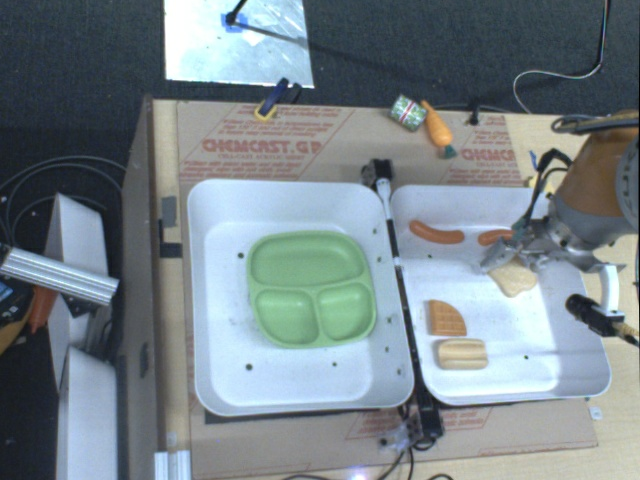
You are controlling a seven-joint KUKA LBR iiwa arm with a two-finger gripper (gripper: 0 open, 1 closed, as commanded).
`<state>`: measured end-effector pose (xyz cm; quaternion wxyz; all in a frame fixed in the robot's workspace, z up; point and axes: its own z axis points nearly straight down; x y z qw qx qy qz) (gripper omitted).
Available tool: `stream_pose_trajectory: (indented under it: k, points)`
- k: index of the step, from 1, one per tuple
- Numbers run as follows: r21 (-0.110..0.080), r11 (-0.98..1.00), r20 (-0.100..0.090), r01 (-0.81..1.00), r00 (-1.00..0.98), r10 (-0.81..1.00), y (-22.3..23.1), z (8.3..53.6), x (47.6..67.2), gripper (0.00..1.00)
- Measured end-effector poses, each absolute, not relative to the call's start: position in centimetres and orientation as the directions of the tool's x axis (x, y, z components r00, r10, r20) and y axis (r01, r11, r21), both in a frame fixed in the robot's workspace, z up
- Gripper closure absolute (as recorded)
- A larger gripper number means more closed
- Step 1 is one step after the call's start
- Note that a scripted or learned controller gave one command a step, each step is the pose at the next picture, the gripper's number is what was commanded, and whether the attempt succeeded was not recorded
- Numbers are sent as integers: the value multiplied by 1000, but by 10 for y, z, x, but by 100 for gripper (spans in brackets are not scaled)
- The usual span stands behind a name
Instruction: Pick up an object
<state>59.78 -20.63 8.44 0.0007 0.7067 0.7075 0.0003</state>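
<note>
My gripper (518,254) is low over the right bin (560,373), near its far right side. A pale tan toy piece (516,281) lies right under it, touching or nearly touching the gripper's tip. An orange sausage (437,232) lies at the bin's back, and a second small orange piece (492,236) sits just left of the gripper. A brown waffle-like wedge (447,317) and a beige bread roll (461,353) lie toward the front of the bin.
The left bin (215,368) holds a green divided plate (310,288). Behind the bins, a toy carrot (438,128), a small green can (407,111) and a blue-and-yellow clip (275,98) rest on the cardboard. Cables hang by the arm (600,193).
</note>
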Motion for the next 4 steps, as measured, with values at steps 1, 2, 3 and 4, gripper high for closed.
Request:
stream_pose_trajectory:
  k: [1,2,3,4]
  points:
    - [6,5,-2,1000,-5,1000,-205,130,670,0]
    - [2,2,-1,1000,-2,1000,-207,114,632,0]
    - [2,1,-1,1000,-1,1000,-207,113,598,0]
    - [4,5,0,1000,-5,1000,-153,145,633,0]
